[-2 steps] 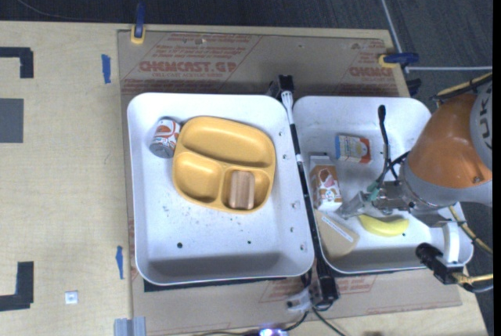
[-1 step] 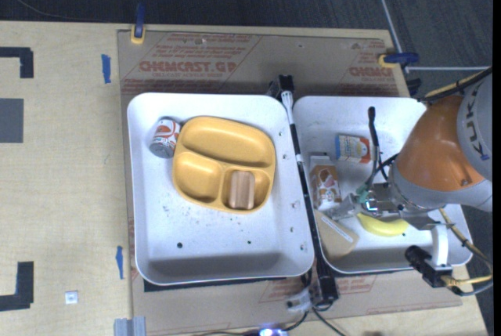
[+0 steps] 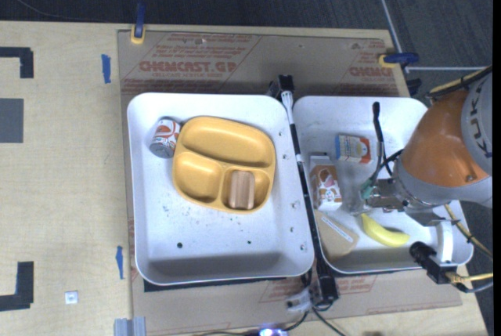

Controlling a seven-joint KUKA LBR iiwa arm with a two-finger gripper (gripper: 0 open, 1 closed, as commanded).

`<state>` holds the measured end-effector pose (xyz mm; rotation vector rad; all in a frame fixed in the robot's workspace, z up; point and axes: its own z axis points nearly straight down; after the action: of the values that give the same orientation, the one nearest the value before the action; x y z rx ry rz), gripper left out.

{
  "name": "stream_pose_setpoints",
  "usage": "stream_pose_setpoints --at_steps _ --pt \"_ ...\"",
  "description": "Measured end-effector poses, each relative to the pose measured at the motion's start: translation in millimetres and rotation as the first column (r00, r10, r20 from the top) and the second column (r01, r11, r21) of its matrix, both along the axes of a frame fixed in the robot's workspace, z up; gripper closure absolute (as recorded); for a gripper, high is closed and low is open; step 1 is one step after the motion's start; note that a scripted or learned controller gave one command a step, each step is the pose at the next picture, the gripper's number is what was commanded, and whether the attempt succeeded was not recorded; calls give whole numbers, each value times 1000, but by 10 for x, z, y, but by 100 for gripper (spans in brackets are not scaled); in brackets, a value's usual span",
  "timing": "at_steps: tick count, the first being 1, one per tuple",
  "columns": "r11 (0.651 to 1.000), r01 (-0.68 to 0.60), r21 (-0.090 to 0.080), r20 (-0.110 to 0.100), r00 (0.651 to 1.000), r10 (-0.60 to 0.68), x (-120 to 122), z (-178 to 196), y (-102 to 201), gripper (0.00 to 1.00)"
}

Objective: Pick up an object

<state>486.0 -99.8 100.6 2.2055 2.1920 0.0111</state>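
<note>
Gripper (image 3: 368, 197) low in right bin (image 3: 407, 109) nr curved yellow banana (image 3: 383, 232) & glossy packets; jaw state can't tell.

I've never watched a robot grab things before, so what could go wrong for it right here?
The two-finger gripper sits low in the right white bin, where a yellow banana, a printed snack packet and a flat tan card crowd together. It might nudge or pinch the wrong one, or close on nothing. The banana is curved and smooth, so it could slip out. The black cable hanging beside the wrist could snag something.
</note>
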Motion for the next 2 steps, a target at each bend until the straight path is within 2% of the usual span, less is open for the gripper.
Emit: stream_pose_setpoints --at_steps 1,2 --pt "1000 0 0 0 1000 0 -1 0 0 0" --pt "1000 -3 12 -15 1000 3 -36 -112 56 0"
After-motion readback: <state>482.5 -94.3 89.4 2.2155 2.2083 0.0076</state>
